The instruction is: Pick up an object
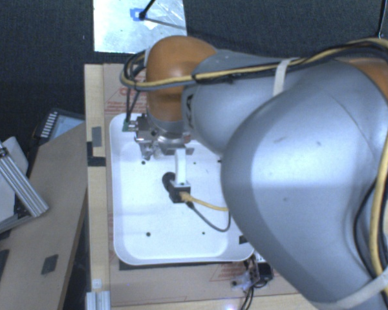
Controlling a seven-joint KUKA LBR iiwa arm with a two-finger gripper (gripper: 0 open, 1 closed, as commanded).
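— What carries everything?
— A pale bench (98, 205) against dark fabric, bearing a white bin (142, 225). A silvery sheet (126, 18) lies beyond the bench's far edge.
— And the thing to pick?
— I cannot tell where it lies (the grey arm (297, 173) covers the bin's right side). The gripper (156, 146) hangs toward the bench's far left corner; whether spread or pressed together, I cannot tell.

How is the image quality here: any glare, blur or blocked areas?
Camera view: the arm looms close to the lens, soft-edged, hiding the right side; the white bin is brightly lit, nearly washed out; the shiny sheet at top glints; the hand over the bin looks sharp.
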